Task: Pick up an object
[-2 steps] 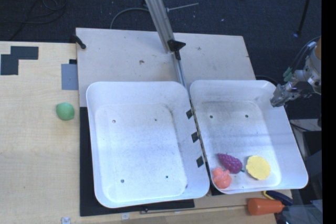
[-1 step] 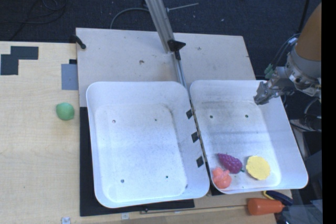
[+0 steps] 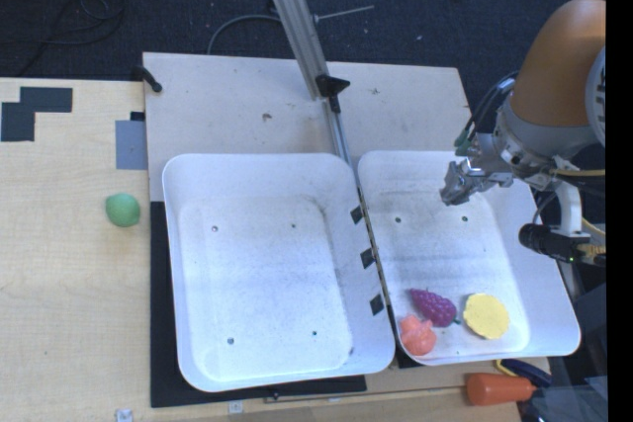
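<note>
The right bin (image 3: 495, 212) holds three small objects near its front edge: a purple bunch of grapes (image 3: 433, 305), an orange-pink piece (image 3: 418, 336) just in front of it, and a round yellow piece (image 3: 487, 315) to their right. My gripper (image 3: 457, 189) hangs over the back part of the right bin, well apart from all three objects. Nothing shows between its fingertips. The grey arm with its orange band (image 3: 559, 64) reaches in from the right.
The left bin (image 3: 198, 212) lies beside the right one, with black clips along the shared rim. A green ball (image 3: 123, 210) rests on the wooden bench at the left. An aluminium bar (image 3: 302, 25) slants behind the bins. An orange tool handle (image 3: 499, 388) lies in front.
</note>
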Available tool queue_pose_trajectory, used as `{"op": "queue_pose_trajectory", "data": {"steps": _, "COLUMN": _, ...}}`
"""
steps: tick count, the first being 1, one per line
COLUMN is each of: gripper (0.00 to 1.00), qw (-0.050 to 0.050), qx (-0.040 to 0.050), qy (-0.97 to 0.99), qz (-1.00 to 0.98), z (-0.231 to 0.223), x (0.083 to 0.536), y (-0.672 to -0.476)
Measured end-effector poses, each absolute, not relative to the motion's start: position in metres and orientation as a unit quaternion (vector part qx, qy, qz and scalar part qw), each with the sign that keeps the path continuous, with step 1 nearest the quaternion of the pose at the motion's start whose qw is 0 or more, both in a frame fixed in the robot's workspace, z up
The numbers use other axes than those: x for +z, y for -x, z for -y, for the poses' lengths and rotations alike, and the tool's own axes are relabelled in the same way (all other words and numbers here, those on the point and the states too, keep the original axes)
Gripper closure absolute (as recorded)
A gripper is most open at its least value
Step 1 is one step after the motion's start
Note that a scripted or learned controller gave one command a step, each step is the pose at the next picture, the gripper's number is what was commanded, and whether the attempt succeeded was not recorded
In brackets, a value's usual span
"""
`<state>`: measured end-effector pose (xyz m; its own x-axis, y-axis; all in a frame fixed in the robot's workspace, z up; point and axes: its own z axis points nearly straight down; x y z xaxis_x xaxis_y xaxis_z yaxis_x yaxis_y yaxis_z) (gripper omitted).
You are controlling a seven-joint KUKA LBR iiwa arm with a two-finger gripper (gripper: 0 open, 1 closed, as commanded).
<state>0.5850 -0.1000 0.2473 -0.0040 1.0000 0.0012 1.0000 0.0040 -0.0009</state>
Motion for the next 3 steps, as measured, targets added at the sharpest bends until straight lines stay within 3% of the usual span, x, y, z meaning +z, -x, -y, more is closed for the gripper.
{"op": "queue_pose_trajectory", "data": {"steps": 2, "gripper": 1.0, "qw": 0.0, "qx": -0.0003, "qy": 0.706, "qz": 0.708, "z": -0.01, "x": 0.239, "y": -0.573}}
{"op": "queue_pose_trajectory", "data": {"steps": 3, "gripper": 1.0, "qw": 0.0, "qx": -0.0002, "qy": 0.706, "qz": 0.708, "z": -0.063, "x": 0.242, "y": -0.583}}
